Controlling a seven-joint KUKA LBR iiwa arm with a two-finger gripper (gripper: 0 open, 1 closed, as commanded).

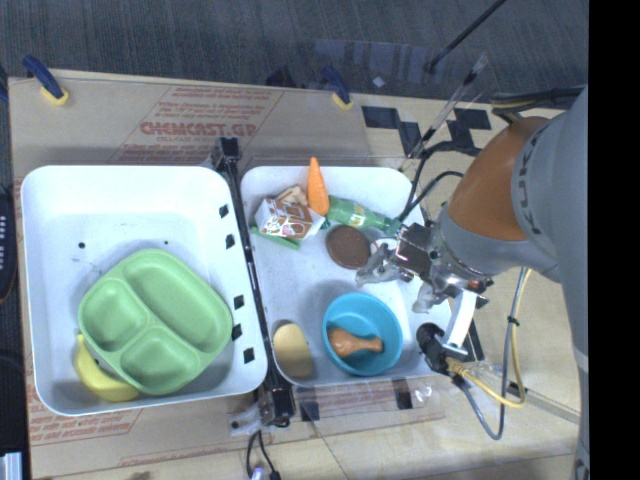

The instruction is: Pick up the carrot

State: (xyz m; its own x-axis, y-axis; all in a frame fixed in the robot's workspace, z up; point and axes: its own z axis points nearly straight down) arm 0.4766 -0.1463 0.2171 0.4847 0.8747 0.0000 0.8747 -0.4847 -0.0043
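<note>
My end effector (385, 265) looks open and empty. The small tapered orange carrot (317, 187) lies up and left of it, near the bin's far wall, long axis pointing away.

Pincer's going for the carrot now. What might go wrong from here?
1. The carrot lies at the far wall of the right bin, touching the snack packet and the green wrapper; the pincer may catch those instead.
2. The brown disc sits between pincer and carrot, so a low approach could push it.
3. The carrot leans near the bin's rim, leaving little room to close around it.
</note>
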